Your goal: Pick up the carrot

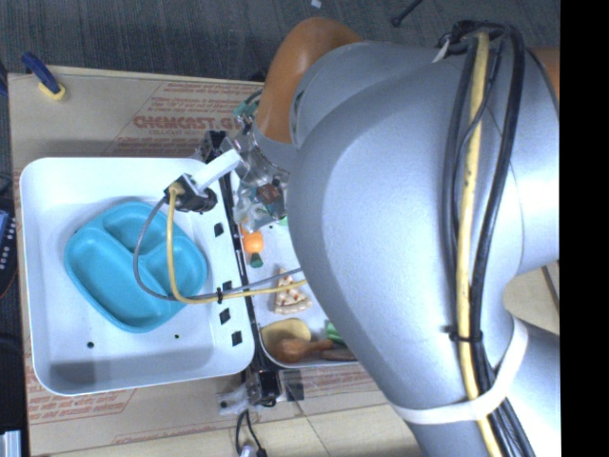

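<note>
Arm in grey fills our foreground; beyond it we see the carrot in the right bin, gripper just above it, its state indiscernible; farther left, the blue tray

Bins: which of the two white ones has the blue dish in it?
The left bin, in open view, holds the blue dish. The right bin sits mostly under the arm.

The arm has a smooth, rounded grey shell with an orange band near the wrist; yellow and black cables run along its casing.
</note>
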Controlling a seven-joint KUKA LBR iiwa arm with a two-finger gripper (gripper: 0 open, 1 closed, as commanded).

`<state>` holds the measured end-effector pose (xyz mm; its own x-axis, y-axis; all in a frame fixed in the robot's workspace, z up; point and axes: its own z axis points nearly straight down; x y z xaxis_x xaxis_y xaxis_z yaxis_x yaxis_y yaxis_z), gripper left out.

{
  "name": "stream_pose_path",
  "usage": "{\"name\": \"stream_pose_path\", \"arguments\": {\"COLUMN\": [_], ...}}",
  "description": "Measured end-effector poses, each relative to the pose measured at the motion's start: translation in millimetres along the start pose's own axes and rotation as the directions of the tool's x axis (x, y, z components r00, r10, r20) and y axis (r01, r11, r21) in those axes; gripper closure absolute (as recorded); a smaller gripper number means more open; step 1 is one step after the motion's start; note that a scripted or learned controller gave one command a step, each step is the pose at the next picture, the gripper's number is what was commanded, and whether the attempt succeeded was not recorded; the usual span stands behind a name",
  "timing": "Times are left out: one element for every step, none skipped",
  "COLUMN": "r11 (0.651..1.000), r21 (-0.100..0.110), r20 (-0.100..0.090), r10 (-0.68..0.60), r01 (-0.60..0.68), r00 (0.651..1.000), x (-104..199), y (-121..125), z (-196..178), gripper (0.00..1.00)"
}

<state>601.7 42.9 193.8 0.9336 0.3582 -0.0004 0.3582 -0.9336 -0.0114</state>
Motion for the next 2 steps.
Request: {"name": "stream_pose_path", "arguments": {"r11": [1.0,0.954], "r21": [-0.002,-0.001], "r20": [0.006,0.011], "r10": [0.009,-0.298], "r01": [-0.009,0.298], "r00": [1.0,0.954], "x": [-3.2,-63.2], "y": [4.7,16.0], "z": [2.2,-21.9], "gripper": [0.0,0.0]}}
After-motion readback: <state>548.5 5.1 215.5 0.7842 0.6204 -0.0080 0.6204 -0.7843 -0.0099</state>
